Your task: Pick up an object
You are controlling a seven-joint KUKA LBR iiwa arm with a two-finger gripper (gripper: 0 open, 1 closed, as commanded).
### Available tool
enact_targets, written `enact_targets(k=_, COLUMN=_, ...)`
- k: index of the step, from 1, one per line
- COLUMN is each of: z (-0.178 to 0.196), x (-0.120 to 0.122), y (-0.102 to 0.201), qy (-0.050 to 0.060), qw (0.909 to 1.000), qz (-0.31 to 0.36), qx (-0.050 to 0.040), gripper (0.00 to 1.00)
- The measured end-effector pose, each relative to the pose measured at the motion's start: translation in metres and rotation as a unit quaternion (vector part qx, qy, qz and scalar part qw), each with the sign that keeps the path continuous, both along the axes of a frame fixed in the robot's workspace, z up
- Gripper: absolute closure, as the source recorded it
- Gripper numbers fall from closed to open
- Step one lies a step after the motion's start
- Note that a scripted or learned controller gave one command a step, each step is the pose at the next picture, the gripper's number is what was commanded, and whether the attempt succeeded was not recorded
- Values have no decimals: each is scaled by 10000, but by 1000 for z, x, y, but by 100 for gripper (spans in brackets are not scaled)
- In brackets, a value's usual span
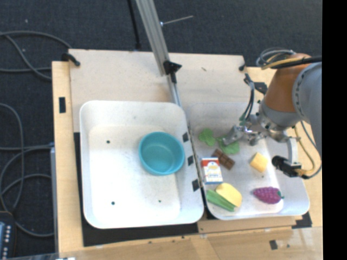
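My gripper hangs low over the upper middle of the right bin, below the arm's orange band. Just under its tip lies a small green piece, close to it or touching it; I cannot tell which. Another green piece lies to the left. A brown bar, a red and white box, a yellow block, purple grapes and a yellow corn cob with green husk lie further forward in the same bin.
A blue bowl sits in the middle of the left bin. A slanted metal pole rises from behind the bins. Cables loop off the arm at the right bin's edge.
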State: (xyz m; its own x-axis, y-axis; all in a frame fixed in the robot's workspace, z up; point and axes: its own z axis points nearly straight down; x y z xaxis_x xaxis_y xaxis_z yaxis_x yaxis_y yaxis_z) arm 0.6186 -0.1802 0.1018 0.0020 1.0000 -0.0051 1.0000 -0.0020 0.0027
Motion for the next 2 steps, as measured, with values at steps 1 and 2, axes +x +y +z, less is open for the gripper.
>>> enact_targets(k=1, z=11, x=0, y=0, qy=-11, qw=10000, qz=-12, qx=5, gripper=100)
enact_targets(k=2, z=68, x=7, y=8, qy=-23, qw=10000, qz=28, qx=23, gripper=100)
